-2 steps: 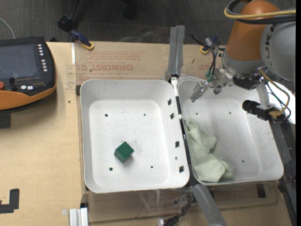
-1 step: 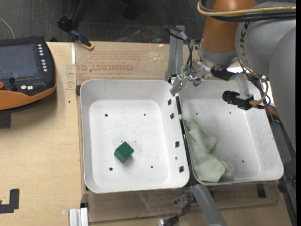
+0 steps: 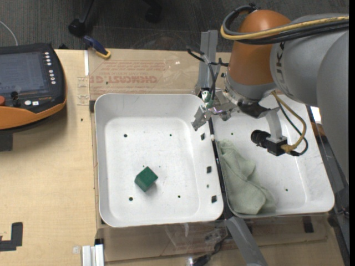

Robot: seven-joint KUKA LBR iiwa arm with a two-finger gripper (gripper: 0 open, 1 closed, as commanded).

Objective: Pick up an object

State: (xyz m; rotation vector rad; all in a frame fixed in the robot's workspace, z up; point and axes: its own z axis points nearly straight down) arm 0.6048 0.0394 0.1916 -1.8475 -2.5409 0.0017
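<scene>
Reaching from right, arm (image 3: 288, 49) hangs pincer (image 3: 208, 114) above bins' divide.

The arm (image 3: 310, 49) is a thick grey casing with a rounded orange band (image 3: 258, 43) just above the gripper (image 3: 213, 111). Yellow and black cables run over the band's top and loop beside the wrist. The gripper is slim grey metal; a small black block with a yellow lead sits to its right.

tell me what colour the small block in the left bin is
Green. The small cube-shaped block lies on the floor of the left shallow white bin, clearest in the camera view.
</scene>
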